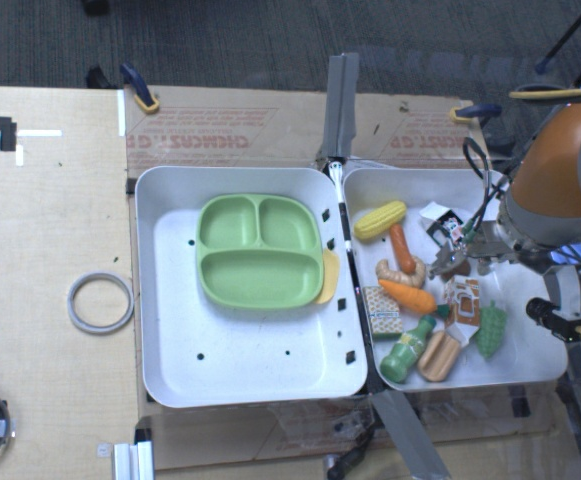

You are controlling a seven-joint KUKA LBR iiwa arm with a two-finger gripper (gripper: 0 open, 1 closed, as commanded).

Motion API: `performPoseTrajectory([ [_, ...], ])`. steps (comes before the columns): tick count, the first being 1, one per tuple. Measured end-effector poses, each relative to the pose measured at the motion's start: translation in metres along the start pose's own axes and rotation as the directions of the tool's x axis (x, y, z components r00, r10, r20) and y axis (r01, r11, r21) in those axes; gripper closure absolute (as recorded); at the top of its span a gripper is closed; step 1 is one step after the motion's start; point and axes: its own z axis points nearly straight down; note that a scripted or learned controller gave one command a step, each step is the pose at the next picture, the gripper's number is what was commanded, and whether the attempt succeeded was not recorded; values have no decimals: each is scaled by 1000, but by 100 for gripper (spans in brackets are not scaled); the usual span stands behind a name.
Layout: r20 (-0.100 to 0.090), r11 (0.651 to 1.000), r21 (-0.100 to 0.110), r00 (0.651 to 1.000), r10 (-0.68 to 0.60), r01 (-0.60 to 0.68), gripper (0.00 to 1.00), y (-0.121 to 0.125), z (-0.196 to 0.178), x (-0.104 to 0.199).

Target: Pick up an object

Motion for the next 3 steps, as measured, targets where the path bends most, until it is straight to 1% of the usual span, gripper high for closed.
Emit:
performPoseTrajectory([
  [1, 3, 1000, -8, 1000, -28, 28, 0, 42, 19, 1],
  [2, 5, 960, -8, 960, -280, 280, 0, 72, 20, 47],
  [3, 0, 1000, 0, 1000, 2, -2, 0, -7, 3, 52],
])
